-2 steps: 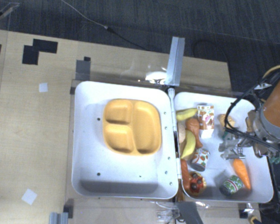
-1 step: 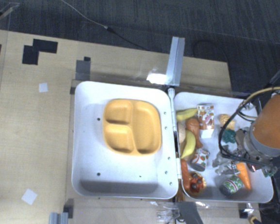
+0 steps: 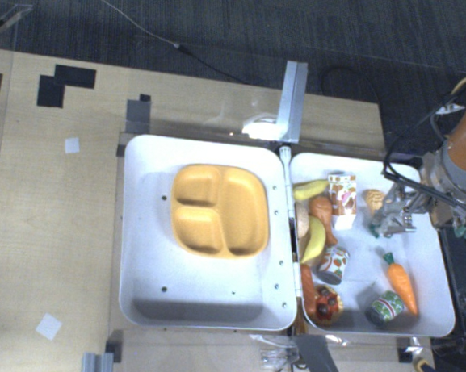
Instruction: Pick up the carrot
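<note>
the metal two-finger hand (image 3: 390,222) hangs with fingers parted around nothing in the right shallow white bin (image 3: 445,264), and the orange green-topped carrot (image 3: 401,285) lies just below it, apart.

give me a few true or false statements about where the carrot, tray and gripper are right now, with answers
1. The carrot lies in the right bin. True.
2. The yellow tray sits in the right bin. False: it sits in the left bin.
3. The gripper holds the carrot. False: the carrot lies on the bin floor, apart from the gripper and nearer the camera.
4. The carrot's green end points toward the gripper. True.
5. A green can lies next to the carrot's orange tip. True.
6. The bananas lie on the yellow tray. False: they lie along the right bin's left side.
</note>
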Available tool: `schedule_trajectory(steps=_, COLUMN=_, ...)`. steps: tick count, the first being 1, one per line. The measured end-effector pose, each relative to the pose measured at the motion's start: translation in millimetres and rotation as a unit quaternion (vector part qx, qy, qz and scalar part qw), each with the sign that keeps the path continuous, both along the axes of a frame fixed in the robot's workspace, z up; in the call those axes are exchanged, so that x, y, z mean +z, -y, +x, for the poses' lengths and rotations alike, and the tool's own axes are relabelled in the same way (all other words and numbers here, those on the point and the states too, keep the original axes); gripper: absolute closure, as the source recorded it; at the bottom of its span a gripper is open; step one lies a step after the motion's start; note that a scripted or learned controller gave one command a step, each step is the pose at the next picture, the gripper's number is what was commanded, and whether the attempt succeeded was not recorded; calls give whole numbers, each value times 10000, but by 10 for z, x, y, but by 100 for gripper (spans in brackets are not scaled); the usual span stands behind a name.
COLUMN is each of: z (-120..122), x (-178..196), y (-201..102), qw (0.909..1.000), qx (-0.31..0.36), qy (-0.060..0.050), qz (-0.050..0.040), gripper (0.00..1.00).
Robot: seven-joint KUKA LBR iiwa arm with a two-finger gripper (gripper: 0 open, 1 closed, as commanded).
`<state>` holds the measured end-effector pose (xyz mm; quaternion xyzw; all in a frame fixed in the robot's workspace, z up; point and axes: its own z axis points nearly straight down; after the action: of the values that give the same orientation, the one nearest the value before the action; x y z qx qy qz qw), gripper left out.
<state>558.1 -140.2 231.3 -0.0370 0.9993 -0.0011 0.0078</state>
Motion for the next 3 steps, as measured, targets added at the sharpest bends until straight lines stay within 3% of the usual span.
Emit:
schedule_trajectory(steps=1, z=-605, x=-993, y=480, qw=9989, qx=-471, qy=-76, qz=12, gripper=100)
schedule_trajectory(steps=2, z=-675, x=-211, y=186, qw=9943, qx=-1064, qy=-4, qz=11, gripper=100)
schedule_trajectory(steps=3, z=-661, x=-1407, y=234, qw=9995, qx=308, qy=-3, qz=-10, gripper=100)
